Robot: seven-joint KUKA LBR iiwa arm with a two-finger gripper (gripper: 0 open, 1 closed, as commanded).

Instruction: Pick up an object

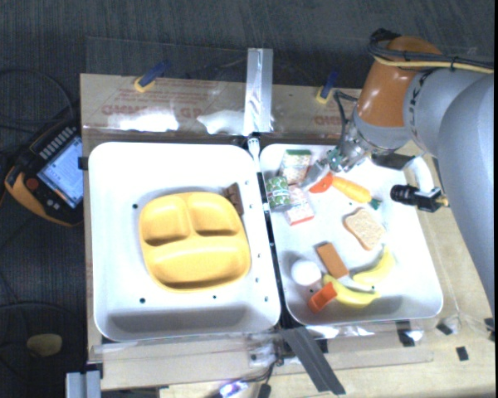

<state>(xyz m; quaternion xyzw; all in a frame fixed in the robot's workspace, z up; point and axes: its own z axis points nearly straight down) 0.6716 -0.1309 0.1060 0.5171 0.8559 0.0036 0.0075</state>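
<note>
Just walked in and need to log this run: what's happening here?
A grey arm reaches in from the right over the right bin, its pincer low at the bin's far end, beside a carrot and some small packets. Nothing is visibly held. Bread, a banana and a white ball lie nearer. The left bin holds a yellow tray.

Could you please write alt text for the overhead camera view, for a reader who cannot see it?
A grey robot arm with an orange band reaches from the right, its gripper low over the far end of the right bin, near a toy carrot. That bin also holds a banana, a bread slice and small packets. The left bin holds a yellow divided tray.
</note>
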